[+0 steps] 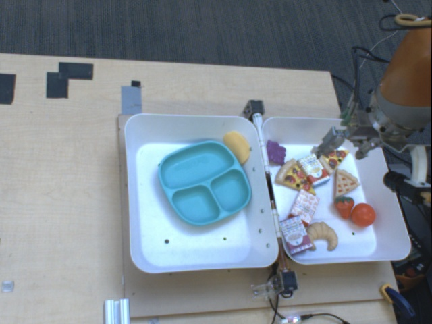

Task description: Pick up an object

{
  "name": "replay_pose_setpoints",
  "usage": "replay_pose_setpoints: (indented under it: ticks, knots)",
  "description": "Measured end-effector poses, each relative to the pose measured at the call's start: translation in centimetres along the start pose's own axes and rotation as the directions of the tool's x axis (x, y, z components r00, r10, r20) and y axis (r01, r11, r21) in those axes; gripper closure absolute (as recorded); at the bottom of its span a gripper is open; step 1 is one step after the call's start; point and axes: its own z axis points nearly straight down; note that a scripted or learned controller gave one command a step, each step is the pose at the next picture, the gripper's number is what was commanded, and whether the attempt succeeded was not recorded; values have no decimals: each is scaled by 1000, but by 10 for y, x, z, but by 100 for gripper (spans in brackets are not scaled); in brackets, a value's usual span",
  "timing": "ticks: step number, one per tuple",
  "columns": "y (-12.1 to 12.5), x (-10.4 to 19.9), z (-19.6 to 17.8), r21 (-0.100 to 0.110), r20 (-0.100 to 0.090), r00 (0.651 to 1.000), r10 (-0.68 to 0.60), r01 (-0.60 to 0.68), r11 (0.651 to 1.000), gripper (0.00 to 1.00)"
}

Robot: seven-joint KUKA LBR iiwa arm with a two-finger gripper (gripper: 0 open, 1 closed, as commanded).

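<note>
The arm's two-finger gripper (335,142) hangs over the far edge of the right shallow white plastic bin (395,245), just above a small flat pizza-slice toy with red and yellow topping (335,157); whether it is spread or pressed together cannot be told from this slanted view, and nothing is seen pinched in it. That slice lies near the far wall of the right bin, touching a small red-and-white printed carton (314,169), with a larger flat pizza-slice toy (293,175) just beside the carton toward the divider between the bins. The slice looks light, stiff and thin, likely hard plastic and a little slippery, so a hold across its narrow width would seem safer than one along its flat face. Toward the near right corner lie a plain triangular pizza slice (345,182), a red strawberry toy (343,206) and a round red tomato toy (364,214), the last apt to roll. A tan croissant toy (324,233) and two more printed cartons (304,205) (294,233) crowd the divider side, and a purple grape-like lump (275,152) sits at the far divider corner. Open room is scant around the slice, and the far wall is close. The left white bin (145,248) holds a turquoise three-compartment plastic tray (204,182) and a yellow lemon toy (237,145) at its far right corner.
</note>
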Motion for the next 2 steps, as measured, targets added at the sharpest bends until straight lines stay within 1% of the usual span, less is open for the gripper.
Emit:
replay_pose_setpoints:
  ticks: [1, 2]
  knots:
    - [-34, 18, 130, 3, -1, 1000, 3, -3, 1000, 0]
    - [-55, 5, 169, -5, -1, 1000, 2, -2, 1000, 0]
